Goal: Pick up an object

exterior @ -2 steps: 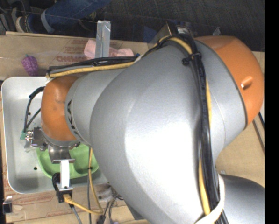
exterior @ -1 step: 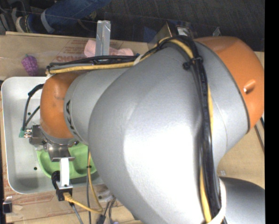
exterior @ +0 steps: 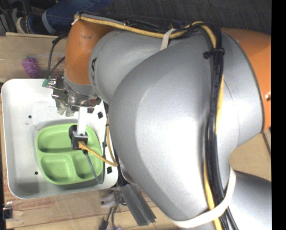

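A green divided plate (exterior: 61, 159) lies in the near part of the left white bin (exterior: 16, 119). My gripper (exterior: 64, 105) hangs low over the bin just beyond the plate's far edge, under the orange wrist band (exterior: 83, 44). A black connector with a yellow cable (exterior: 79, 140) dangles from the arm over the plate's right side. I see nothing held at the gripper.
The grey arm body (exterior: 181, 114) covers the middle and right of the view, hiding the second bin. A small purple object (exterior: 31, 67) lies on the wooden bench beyond the left bin's far rim. A person's legs (exterior: 71, 4) stand past the bench.
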`<state>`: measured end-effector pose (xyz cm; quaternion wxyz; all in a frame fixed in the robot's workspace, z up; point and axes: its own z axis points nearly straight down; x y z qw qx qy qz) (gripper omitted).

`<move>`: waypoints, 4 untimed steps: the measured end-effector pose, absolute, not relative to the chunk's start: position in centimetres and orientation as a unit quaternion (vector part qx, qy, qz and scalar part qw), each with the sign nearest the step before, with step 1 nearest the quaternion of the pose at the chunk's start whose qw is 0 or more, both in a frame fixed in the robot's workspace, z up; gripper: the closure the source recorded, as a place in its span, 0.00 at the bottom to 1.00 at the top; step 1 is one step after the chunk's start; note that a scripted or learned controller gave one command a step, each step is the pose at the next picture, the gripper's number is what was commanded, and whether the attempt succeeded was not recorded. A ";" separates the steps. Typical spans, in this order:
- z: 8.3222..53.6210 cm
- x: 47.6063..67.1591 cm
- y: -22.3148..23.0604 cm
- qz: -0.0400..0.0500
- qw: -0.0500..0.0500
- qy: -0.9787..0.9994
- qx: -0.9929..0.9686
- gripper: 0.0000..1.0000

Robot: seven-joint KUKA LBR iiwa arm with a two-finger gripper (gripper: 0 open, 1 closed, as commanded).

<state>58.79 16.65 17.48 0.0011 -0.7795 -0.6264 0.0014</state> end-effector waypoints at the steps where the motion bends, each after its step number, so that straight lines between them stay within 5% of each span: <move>1: 21.6 57.8 20.1 0.001 0.001 -0.720 -0.694 1.00; 2: 22.2 56.5 19.8 0.002 0.002 -0.863 -0.505 1.00; 3: 9.0 63.6 14.8 0.002 0.001 -0.868 -0.496 1.00; 4: 15.9 63.4 20.1 0.000 0.000 -0.816 -0.578 1.00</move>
